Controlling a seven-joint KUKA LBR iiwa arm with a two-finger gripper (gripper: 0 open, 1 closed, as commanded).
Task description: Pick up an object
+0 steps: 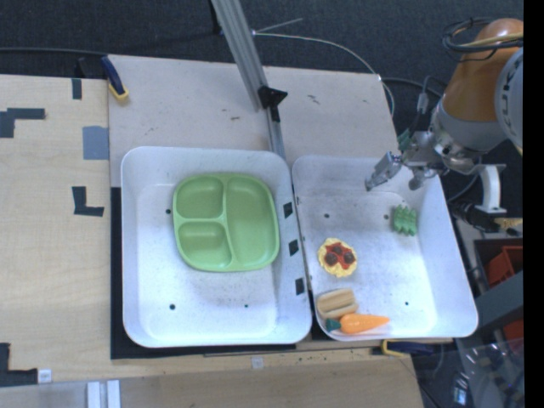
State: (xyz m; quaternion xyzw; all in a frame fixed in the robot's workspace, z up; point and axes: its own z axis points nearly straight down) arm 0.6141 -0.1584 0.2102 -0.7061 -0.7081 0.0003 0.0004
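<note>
My gripper [398, 175] hangs over the back right part of the right bin [442, 262], its two fingers spread open with nothing between them. Just below it in the bin lies a small green leafy toy [404, 220]. A round toy pizza [337, 257] rests near the bin's middle. In the front left corner lie a tan hot dog bun [335, 301] and an orange carrot [365, 322] side by side.
The left bin [144, 313] holds a green divided plate [226, 221]. A metal pole [246, 49] slants up from between the bins at the back. A blue and yellow clamp [115, 78] sits on the bench's far left corner.
</note>
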